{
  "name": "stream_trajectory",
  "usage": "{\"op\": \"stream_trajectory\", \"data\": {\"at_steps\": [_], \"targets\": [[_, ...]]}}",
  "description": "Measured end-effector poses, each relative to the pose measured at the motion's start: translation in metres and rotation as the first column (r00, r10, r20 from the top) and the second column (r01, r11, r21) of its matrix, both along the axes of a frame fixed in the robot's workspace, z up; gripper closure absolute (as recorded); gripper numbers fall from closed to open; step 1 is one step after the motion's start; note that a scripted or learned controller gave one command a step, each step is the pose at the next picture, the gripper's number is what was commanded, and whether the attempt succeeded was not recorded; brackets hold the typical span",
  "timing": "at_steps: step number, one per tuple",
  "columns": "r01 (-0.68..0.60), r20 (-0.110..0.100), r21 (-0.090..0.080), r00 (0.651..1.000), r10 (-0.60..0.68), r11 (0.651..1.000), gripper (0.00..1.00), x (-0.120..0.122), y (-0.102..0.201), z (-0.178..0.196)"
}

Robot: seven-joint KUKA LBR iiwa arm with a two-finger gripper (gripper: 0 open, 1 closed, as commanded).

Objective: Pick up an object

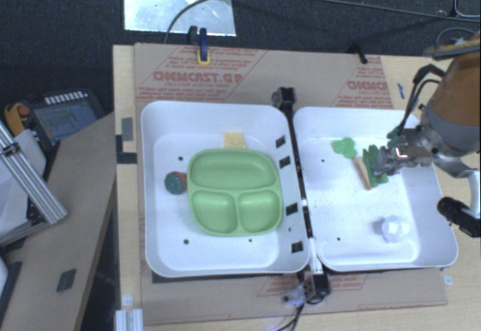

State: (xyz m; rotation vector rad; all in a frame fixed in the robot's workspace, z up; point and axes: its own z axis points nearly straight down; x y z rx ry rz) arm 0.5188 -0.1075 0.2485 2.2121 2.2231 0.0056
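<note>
In the right bin (421,250) lies a green toy with a tan wooden handle (364,169), set diagonally near the bin's middle. A small green piece (344,146) rests just to its upper left. A white lump (392,229) lies near the bin's front right. My gripper (385,160) reaches in from the right and sits low, right over the green toy's right end, hiding part of it. I cannot tell whether it touches the toy.
The left bin (161,247) holds a green divided plate (231,190), a yellow block (234,141) behind it and a dark green ball (175,183) to its left. A black hinge strip (295,179) separates the bins. The arm's grey body (455,126) overhangs the right bin's right edge.
</note>
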Motion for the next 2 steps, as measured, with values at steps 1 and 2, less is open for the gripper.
{"op": "stream_trajectory", "data": {"at_steps": [1, 2], "targets": [[-0.004, -0.004, 0.003, 1.0, 0.004, 1.0, 1.0, 0.01, 0.053, -0.007], [-0.005, -0.006, 0.004, 1.0, 0.005, 1.0, 1.0, 0.007, 0.11, -0.021]]}}
